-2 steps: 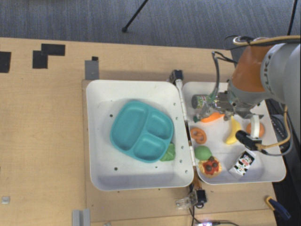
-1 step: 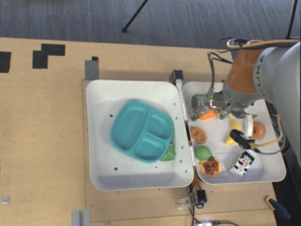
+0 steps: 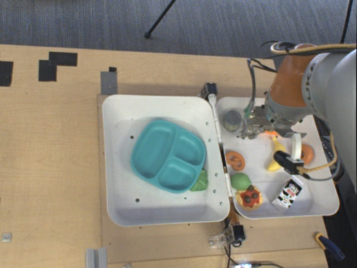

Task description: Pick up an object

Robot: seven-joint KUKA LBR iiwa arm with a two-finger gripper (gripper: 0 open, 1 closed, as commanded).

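Two shallow white bins on a pale wooden bench (image 3: 50, 166), seen from above. The grey arm (image 3: 329, 88), with its orange band, enters from 3 o'clock. Its gripper (image 3: 252, 128) is low over the right bin (image 3: 318, 208), toward 11 o'clock of that bin. Whether the gripper is spread or pressed together cannot be told, and nothing is seen held in it.

Objects nearest the gripper:
- Grey cup (image 3: 231, 118): small, round and dull, just beside the gripper at its 9 o'clock.
- Orange piece (image 3: 271, 133): small, just beside the gripper at its 3 o'clock.

Rest of the right bin:
- Yellow banana (image 3: 276, 149): curved and smooth, near the centre.
- White-and-orange item (image 3: 304, 152): at 3 o'clock, shape unclear.
- Orange disc (image 3: 235, 160): flat, at 9 o'clock.
- Green ball (image 3: 241, 180): below the disc.
- Red and yellow toy (image 3: 249, 197): lumpy, at 7 o'clock, touching the ball.
- White box (image 3: 288, 193): black-printed and tilted, at 5 o'clock.

Left bin (image 3: 120, 205):
- Teal plate (image 3: 167, 155): smooth plastic with rounded corners and three compartments, lying at the centre.
- Green item (image 3: 199, 180): partly under the plate's 4 o'clock edge.
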